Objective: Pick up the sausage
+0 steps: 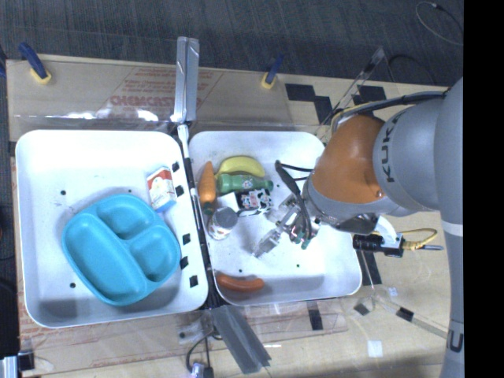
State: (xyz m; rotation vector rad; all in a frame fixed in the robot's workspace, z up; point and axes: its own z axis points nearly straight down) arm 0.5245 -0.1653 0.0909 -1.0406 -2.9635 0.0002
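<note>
Sausage (239,283): reddish-brown, lying flat at the near edge of the right bin (339,278), just right of the divider (189,203) between the two bins. Untouched; nothing grips it.

Listing runs left to right, each place given from that divider.

Left bin (31,211), left of the divider: a blue tray (120,247) with compartments, well to the left and toward the near side; a small red-and-white carton (161,187), just left of the divider.

Right of the divider, far half: a carrot (206,185) close against it; a small silver can (224,220) beside the carrot; a banana (241,165) further right; a green bottle (244,183) just below the banana, with a small printed packet (253,201) at its near side.

Gripper (268,245): well right of the divider, over bare bin floor; its fingers appear spread apart with nothing between them, though they are small in the view.

Step in hand, as judged: approach, no grasp made. Next move calls for travel toward the divider and the near edge, fingers turned across the sausage's short width, then descent. The bin wall close by leaves little room.
</note>
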